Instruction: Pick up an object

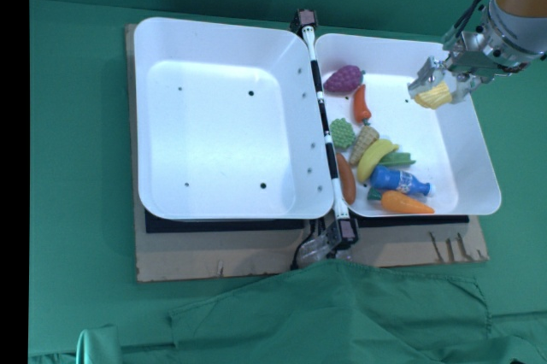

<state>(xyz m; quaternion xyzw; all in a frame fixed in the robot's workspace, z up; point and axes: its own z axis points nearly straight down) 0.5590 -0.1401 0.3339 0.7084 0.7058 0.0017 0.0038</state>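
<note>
Hovering over right bin (pixel 479 150), gripper (pixel 434 91) clenched on yellow corn toy (pixel 433 96) — lifted clear of pile. We judge it light, stiff, slick plastic — mid-body hold across ribbed sides suits best.

The room light is bright and even, falling from overhead. It flares on the left bin (pixel 224 116), where a pale bluish sheen washes across the floor and the upper rim nearly burns out to pure white. The right bin (pixel 457 150) takes the same light more softly, its walls shading to light grey. Shadows are short and faint: a thin dark line under the bins' near edges on the cardboard sheet (pixel 214 255), and gentle creases of shade in the green cloth (pixel 342 311) on the worktop. The picture is fairly soft overall, with small details slightly smeared. The gripper (pixel 438 89) looks a little blurred at its edges.
</note>
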